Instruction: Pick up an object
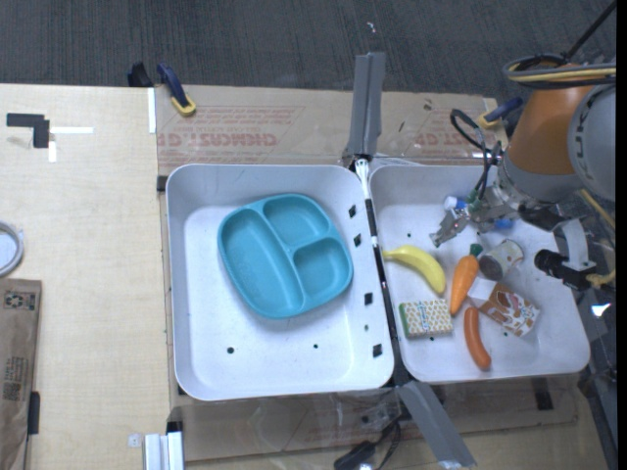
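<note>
The right bin [549, 360] holds several objects. A yellow banana [416, 264] lies near its left wall, with an orange carrot [462, 282] just to the right. Below them lie a speckled block [426, 318], an orange-red sausage [477, 338] and a red-and-white packet [511, 311]. A pale cylinder [502, 259] lies by the carrot's top end. My gripper [453, 227] hangs low over the upper middle of this bin, above and right of the banana. Nothing shows in its grasp. A small blue item [501, 223] lies partly hidden behind the wrist.
The left bin [196, 360] holds a blue divided plate [284, 255]. A grey post [367, 106] rises between the bins at the back. The arm's orange band [549, 130] and cables crowd the right bin's upper right. A clamp [174, 88] lies on the bench.
</note>
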You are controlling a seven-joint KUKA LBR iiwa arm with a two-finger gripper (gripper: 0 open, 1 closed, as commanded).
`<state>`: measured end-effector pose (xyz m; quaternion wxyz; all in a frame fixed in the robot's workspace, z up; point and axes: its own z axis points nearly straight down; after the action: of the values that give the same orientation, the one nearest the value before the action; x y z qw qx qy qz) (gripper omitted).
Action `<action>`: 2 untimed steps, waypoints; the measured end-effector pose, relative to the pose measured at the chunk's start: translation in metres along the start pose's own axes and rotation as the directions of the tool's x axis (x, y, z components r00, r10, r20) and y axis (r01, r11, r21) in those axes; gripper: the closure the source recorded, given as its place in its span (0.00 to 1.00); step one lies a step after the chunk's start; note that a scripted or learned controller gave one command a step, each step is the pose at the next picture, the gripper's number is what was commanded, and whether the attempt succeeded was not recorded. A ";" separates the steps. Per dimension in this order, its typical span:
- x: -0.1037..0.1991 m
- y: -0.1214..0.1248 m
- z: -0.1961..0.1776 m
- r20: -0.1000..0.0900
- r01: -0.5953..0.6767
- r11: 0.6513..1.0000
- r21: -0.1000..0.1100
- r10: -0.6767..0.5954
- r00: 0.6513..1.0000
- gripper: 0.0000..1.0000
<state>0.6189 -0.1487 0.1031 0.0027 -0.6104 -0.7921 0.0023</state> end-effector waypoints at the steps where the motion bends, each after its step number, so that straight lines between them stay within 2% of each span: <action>1: -0.001 -0.001 -0.007 0.000 -0.003 1.000 0.002 0.003 1.000 1.00; 2: -0.001 -0.001 -0.007 0.000 -0.003 1.000 0.002 0.003 1.000 0.00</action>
<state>0.6188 -0.1502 0.1097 0.0036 -0.6117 -0.7911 0.0032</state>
